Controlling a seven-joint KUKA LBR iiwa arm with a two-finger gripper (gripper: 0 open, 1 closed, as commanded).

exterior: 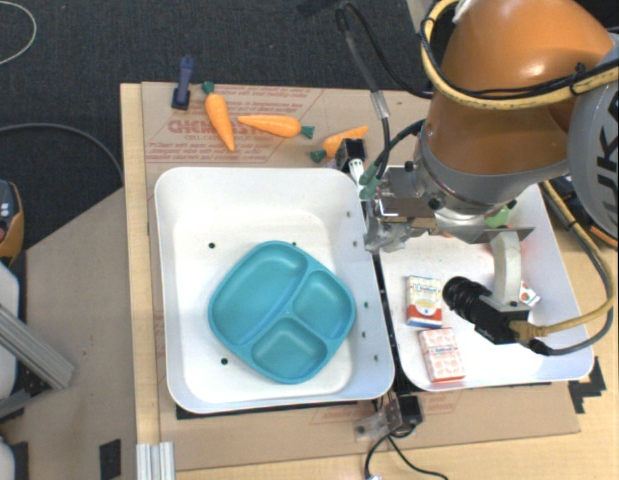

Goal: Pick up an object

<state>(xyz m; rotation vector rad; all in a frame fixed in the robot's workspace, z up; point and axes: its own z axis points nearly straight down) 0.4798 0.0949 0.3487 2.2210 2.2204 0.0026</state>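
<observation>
In the camera view, the arm (509, 78) reaches in from the right and hangs over the far part of the right bin (564, 353), its orange dome covering much of that bin's far half. The gripper (459, 230) sits low under the wrist, close to the wall shared by the two bins. The arm's own bulk hides its working end, so whether it is spread or closed cannot be told, and nothing can be seen held in it. Two small cartons lie on the bin floor nearer than the gripper: one carton (424, 301) just left of a black fitting (479, 310) with a yellow hose, and a red carton (441, 355) just near of it. Both look to be resting flat, not lifted. A small red and blue item (527, 295) peeks out to the right, too small to identify. The left bin (169, 268) holds a teal plate (281, 311) with three compartments, lying well apart from the gripper. On the far bench, outside the bins, lie three carrots (272, 125) and a blue clip (182, 81). Judging from this, the pick is not yet done: the arm is down in the right bin, but no object is shown secured, so the grasp and the lift both remain.
</observation>
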